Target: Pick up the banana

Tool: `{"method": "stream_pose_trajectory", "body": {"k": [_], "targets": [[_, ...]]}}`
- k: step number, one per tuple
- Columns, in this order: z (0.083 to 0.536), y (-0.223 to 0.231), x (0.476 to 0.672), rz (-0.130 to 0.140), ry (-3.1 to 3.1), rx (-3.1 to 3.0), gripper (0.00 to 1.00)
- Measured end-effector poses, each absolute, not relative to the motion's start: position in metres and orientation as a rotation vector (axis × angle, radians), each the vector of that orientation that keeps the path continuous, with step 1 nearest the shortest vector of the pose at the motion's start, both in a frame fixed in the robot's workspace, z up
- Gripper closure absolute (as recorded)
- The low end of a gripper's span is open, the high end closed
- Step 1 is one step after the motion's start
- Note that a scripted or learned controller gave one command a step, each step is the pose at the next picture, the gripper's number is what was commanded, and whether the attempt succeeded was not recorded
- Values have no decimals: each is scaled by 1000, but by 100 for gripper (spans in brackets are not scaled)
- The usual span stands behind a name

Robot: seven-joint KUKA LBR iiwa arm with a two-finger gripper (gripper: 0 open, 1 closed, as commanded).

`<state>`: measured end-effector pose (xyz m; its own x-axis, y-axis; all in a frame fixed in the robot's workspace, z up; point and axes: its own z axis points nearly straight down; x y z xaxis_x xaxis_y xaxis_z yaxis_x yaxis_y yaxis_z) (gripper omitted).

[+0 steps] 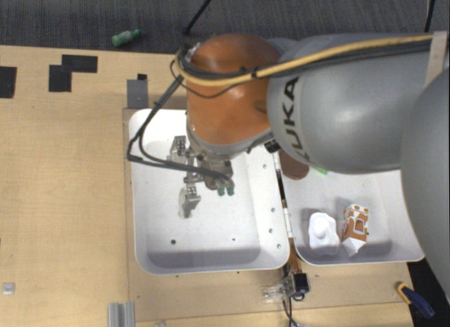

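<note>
My gripper [207, 195] hangs over the middle of the left white bin [162, 248], below the orange wrist band [225, 86]. It is open: one grey finger [188, 202] points down on the left, the other finger [226, 188] with green tips stands apart on the right. Bare bin floor shows between them, so nothing is held. The big grey arm covers the upper part of both bins.
The right bin [401, 248] holds a white lump [322, 230] and an orange-and-white packet [356, 226] near its front wall. A brown thing [295, 169] peeks out under the arm. A clear clip [280, 292] lies on the bench in front.
</note>
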<state>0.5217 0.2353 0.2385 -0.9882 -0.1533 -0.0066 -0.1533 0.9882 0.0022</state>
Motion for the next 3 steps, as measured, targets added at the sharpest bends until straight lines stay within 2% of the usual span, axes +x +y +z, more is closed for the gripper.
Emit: {"method": "stream_pose_trajectory", "body": {"k": [1, 2, 3], "targets": [[94, 235, 500, 3, 3101, -480, 0], [89, 238, 497, 8, 3020, -816, 0], [182, 235, 502, 5, 3117, -341, 0]]}}
